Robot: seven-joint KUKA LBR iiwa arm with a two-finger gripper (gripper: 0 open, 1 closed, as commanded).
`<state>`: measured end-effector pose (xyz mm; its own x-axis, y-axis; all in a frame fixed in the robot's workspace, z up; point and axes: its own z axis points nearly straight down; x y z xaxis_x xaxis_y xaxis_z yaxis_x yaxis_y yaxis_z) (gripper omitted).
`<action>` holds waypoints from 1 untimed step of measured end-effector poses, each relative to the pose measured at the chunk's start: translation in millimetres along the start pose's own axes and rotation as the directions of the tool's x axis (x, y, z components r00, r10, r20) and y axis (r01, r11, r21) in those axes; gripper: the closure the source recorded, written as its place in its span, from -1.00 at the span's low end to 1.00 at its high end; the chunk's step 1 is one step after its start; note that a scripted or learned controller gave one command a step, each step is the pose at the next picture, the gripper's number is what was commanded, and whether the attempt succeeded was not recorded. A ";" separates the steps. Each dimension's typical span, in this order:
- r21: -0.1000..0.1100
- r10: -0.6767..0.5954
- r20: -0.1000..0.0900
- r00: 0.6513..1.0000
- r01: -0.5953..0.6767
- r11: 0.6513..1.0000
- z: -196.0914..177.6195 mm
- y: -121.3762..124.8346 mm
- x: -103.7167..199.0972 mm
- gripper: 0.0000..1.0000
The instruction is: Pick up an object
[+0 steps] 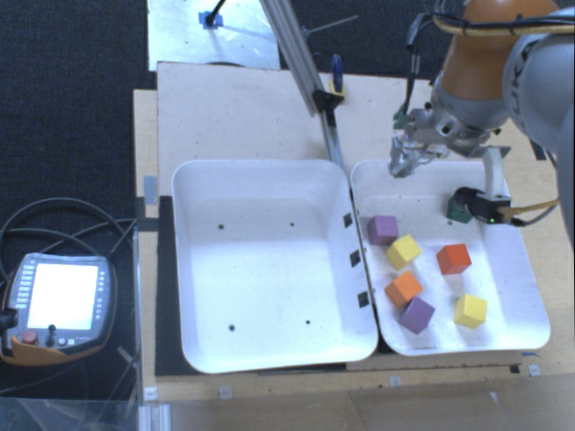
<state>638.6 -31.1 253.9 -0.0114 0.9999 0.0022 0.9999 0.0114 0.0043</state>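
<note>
Here's the grey arm with its orange band, reaching in from the right, and the gripper hangs over the far-left corner of the right-hand shallow white plastic bin, close to its far rim. Whether it is open or closed I can't tell from this angle, as the metal tip is just a blur. Down on the bin floor, six small cube-shaped blocks lie loose, all apart from the gripper. Nearest to it is the far purple cube, close against the bin's left wall. Just near and right of that is the tilted yellow cube, close to it, though I can't say whether they touch. Further right sits the red cube, on its own. Nearer again comes the orange cube, and right at its near-right corner the near purple cube, touching or almost touching. Off to the right of that pair is the second yellow cube. There's also a small dark-green object towards the far right of the bin, its shape too dark to call. To the left, the left-hand shallow white plastic bin lies edge to edge with the right one on the pale wooden tabletop. A slanted metal pole crosses the far side. At the near left, a teach pendant with a bright screen rests off the tabletop, dark cables looped around it.
</note>
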 end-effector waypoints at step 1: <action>0.000 0.000 0.001 1.000 0.000 1.000 -1.2 17.2 55.9 1.00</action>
<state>655.1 25.0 255.3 -0.0114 0.9999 0.0017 0.9999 0.0114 0.0045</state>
